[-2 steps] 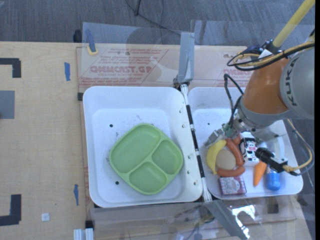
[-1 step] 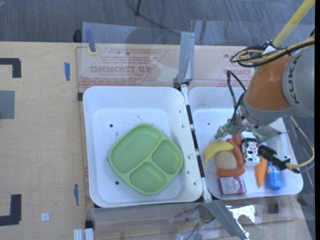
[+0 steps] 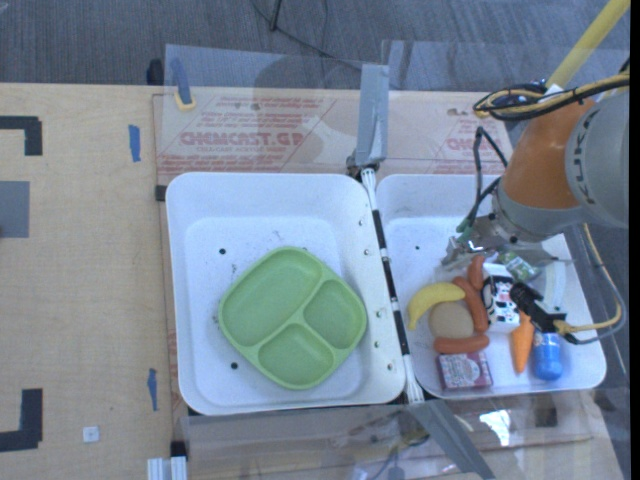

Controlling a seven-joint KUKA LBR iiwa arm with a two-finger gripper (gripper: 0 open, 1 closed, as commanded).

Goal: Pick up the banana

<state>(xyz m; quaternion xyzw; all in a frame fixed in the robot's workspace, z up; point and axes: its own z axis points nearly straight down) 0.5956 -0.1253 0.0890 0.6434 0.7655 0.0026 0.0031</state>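
The left bin [image 3: 190, 268] holds a green divided plate [image 3: 292, 317], well apart from the work. In the right bin [image 3: 405, 208] the banana [image 3: 432, 302] lies touching a brown round item [image 3: 451, 320] and sausages [image 3: 473, 303]; a grasp could catch those instead. The gripper [image 3: 478, 253] hovers just above-right; whether its fingers are open cannot be told. A carrot [image 3: 522, 342] and blue item [image 3: 548, 356] crowd further right.

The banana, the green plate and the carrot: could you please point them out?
banana [image 3: 428, 301]: camera view, middle of its curve.
green plate [image 3: 262, 304]: camera view, left compartment.
carrot [image 3: 522, 343]: camera view, its body.
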